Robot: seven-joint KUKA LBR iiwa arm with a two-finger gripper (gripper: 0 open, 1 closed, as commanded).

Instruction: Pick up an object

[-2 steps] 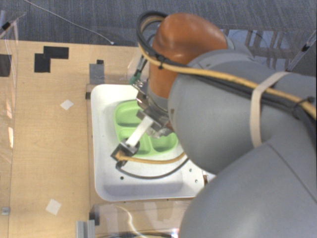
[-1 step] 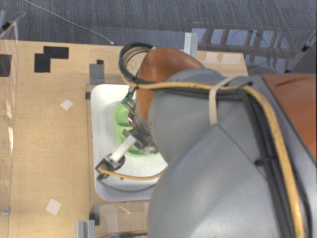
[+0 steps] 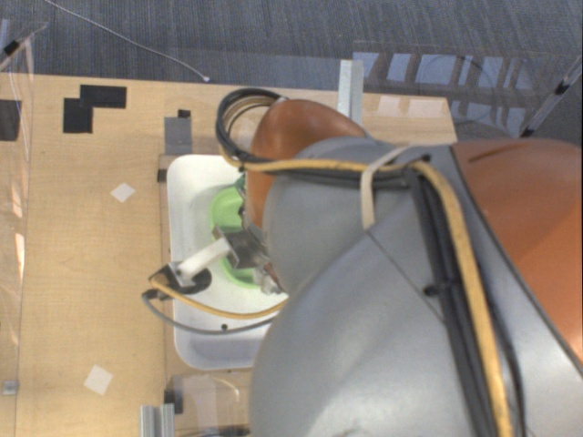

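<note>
black tape marks (image 3: 94, 106) on the wooden bench (image 3: 82, 271), grey carpet (image 3: 273, 12) beyond.

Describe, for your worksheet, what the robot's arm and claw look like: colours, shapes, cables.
The arm is bulky, rounded and grey, with glossy orange sections. Black and yellowish cables run along it, tied by a pale strap; black cable loops sit at the wrist. The claw is small, metallic grey, with a white cylindrical fitting.

The bulky grey arm (image 3: 383, 317) with its orange band fills the right and near part of the scene, reaching in from the right toward the left. Yellowish and black cables (image 3: 364, 167) run along its upper surface, tied down with a pale strap. At its left end the wrist angles downward, and the metal gripper (image 3: 244, 255) hangs low there, partly hidden by the arm's own bulk.
</note>
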